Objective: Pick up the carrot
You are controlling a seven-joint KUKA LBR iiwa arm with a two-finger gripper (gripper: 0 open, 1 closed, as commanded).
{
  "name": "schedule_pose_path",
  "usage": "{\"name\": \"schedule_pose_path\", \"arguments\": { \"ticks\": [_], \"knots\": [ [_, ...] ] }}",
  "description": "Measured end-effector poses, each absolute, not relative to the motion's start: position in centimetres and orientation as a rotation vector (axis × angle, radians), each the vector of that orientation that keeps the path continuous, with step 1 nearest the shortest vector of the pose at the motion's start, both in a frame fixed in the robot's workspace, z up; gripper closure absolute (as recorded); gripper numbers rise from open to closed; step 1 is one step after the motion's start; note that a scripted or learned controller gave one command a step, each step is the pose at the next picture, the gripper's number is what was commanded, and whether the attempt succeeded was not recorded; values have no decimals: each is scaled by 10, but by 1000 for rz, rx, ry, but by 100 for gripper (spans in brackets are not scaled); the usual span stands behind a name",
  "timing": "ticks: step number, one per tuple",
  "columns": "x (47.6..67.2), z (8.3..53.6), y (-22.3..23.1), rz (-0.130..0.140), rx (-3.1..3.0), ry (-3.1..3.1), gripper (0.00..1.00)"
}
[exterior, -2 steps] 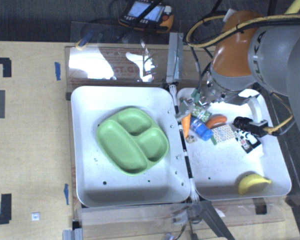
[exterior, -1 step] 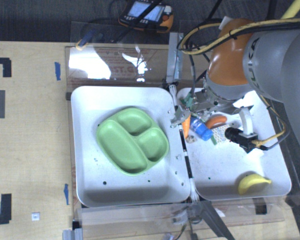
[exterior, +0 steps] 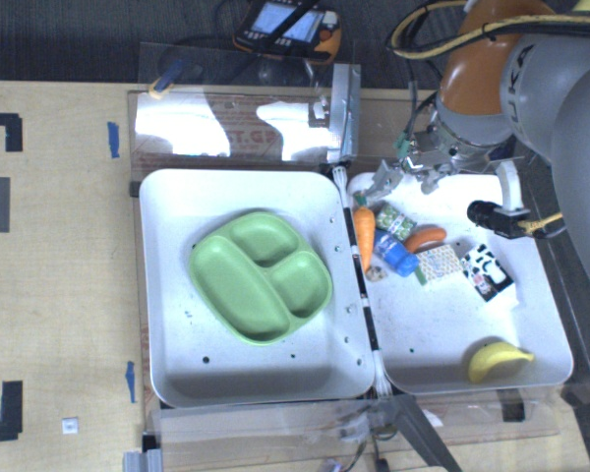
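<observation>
Although the left bin (exterior: 167, 264) carried only a green divided plate (exterior: 261, 275), which played no part in the job, the carrot (exterior: 364, 239) lay just across the divider, hard against the left wall of the right bin (exterior: 546, 323), its length running along that wall. It looked like a small toy carrot: light, stiff and smooth-skinned, so it would likely bear a firm squeeze without damage but might slip if caught near its tapered lower end. The thicker upper half seemed the better place to take hold, with the fingers closing across its width; the wall on its left left little room for a finger on that side. Touching its right flank was a blue packet (exterior: 397, 259), and near that a red sausage-like piece (exterior: 428, 235) and a small checkered item (exterior: 439, 262). Above the carrot's top end hung the gripper (exterior: 383, 183), its metal fingers seemingly apart with nothing between them, close to the carrot but not touching it. Further right lay a black-and-white box (exterior: 487, 270), and a banana (exterior: 497, 361) rested near the front right corner.
</observation>
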State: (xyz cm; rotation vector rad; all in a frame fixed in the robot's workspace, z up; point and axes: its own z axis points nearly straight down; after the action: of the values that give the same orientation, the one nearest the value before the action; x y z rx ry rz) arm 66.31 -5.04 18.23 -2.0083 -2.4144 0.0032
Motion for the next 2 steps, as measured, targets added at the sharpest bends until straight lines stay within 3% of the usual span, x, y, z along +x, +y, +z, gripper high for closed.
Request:
{"name": "schedule_pose_path", "arguments": {
  "ticks": [1,2],
  "knots": [
    [646,122,-125,4,-2031,-2391,0],
    [623,100,-121,-17,-1866,-2573,0]
  ]
}}
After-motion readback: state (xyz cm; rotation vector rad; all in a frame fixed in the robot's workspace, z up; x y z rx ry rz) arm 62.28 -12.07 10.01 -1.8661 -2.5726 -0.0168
